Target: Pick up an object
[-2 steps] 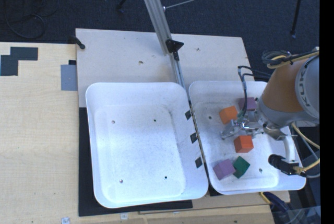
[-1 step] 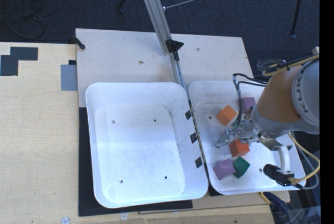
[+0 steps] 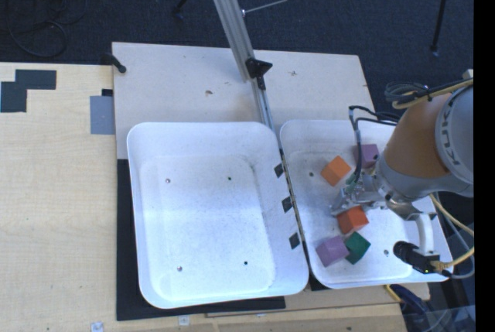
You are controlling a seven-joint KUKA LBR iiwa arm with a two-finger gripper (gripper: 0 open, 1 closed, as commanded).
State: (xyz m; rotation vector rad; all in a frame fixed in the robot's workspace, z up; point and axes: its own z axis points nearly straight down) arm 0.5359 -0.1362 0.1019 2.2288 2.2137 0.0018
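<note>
Right bin holds an orange block, a red-orange block, two purple blocks and a green block. My gripper sits between the orange pair; I cannot tell its state.

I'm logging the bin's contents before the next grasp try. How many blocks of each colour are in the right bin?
Orange blocks: 2
Purple blocks: 2
Green blocks: 1
Total: 5, all in the right bin

The tool hangs low in the right shallow white bin, touching a red-orange cube. Near it lie 1 orange cube, 1 purple block, 1 green block.
</note>
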